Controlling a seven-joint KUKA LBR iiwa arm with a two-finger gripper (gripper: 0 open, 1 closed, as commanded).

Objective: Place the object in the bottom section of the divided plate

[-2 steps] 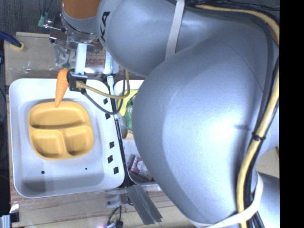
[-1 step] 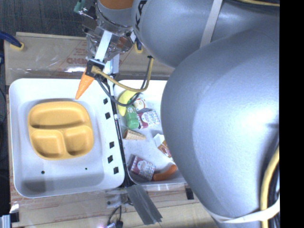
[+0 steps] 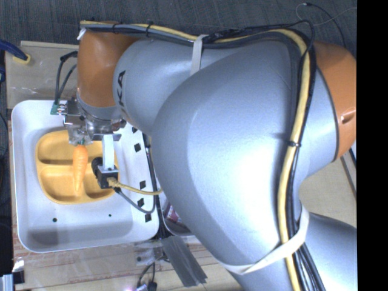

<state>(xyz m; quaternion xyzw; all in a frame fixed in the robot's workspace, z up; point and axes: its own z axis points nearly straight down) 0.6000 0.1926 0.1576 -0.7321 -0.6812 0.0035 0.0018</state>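
A yellow divided plate (image 3: 53,183) lies in the left white bin (image 3: 73,226), toward its upper left. An orange carrot-shaped object (image 3: 79,165) rests lengthwise along the plate's middle ridge, between the sections. My gripper (image 3: 78,142) hangs straight over the plate, its tip at the carrot's upper end. Whether it touches or grips the carrot cannot be made out from this angle. The orange wrist band (image 3: 97,65) sits just above it.
My grey arm (image 3: 230,138) covers the right bin and most of the bench. The lower part of the left bin is bare white floor. A blue item (image 3: 16,51) lies on the wooden bench at the far upper left.
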